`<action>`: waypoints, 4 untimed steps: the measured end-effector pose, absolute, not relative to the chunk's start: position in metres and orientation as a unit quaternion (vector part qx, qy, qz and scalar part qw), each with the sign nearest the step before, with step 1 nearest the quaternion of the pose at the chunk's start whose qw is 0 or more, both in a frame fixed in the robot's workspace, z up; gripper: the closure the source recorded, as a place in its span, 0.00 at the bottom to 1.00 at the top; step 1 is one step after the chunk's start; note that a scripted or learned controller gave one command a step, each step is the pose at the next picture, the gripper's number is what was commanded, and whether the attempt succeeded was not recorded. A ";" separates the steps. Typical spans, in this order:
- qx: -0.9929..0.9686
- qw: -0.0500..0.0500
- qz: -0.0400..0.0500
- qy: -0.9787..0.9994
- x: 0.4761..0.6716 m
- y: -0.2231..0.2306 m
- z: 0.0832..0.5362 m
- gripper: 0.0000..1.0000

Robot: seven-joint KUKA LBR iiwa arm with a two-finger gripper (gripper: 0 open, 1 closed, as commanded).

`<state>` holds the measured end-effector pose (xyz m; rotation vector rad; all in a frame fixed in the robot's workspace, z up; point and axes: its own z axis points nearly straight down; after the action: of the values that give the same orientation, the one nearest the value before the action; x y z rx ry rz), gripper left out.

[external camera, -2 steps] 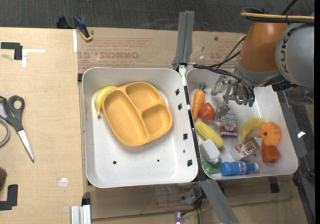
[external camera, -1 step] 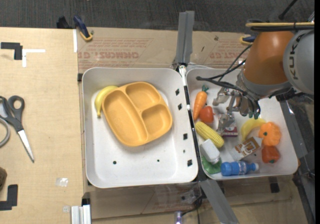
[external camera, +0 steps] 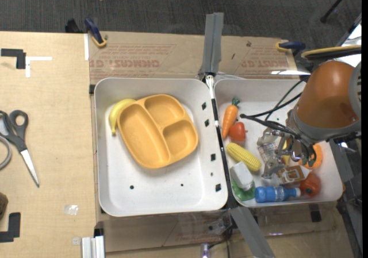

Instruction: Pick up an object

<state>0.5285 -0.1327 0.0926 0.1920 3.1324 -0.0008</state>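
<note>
Objects for picking lie in the right bin (external camera: 276,93), lower right of the frame: carrot (external camera: 229,117), tomato (external camera: 237,131), corn cob (external camera: 243,156), blue bottle (external camera: 277,194). Gripper (external camera: 275,162) is low among them; its grasp state cannot be determined. Left bin (external camera: 155,202) contains an orange divided plate (external camera: 156,130) and banana (external camera: 117,112).

Camera view: single fixed camera mounted above the bench (external camera: 46,136), looking down at a slant. Far edge of the bench lies toward the top of the frame, with dark floor beyond it; near edge runs along the bottom. Distance: moderate, close enough to take in both white bins whole, the left bin (external camera: 109,193) near centre and the right bin (external camera: 259,87) toward the right edge. The arm (external camera: 328,101) enters from the right side, standing over the right bin's far right corner.
</note>
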 end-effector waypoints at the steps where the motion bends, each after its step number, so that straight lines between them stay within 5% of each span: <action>1: 0.105 0.003 0.000 0.994 0.592 -0.104 0.093 0.00; 2: 0.176 0.001 0.000 0.984 0.510 -0.128 0.092 0.00; 3: 0.118 0.003 -0.001 0.993 0.603 -0.164 0.152 0.00; 4: 0.194 0.001 0.000 0.981 0.584 -0.092 0.093 0.00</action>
<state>0.5843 -0.0920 0.0925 0.6087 3.0792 0.0002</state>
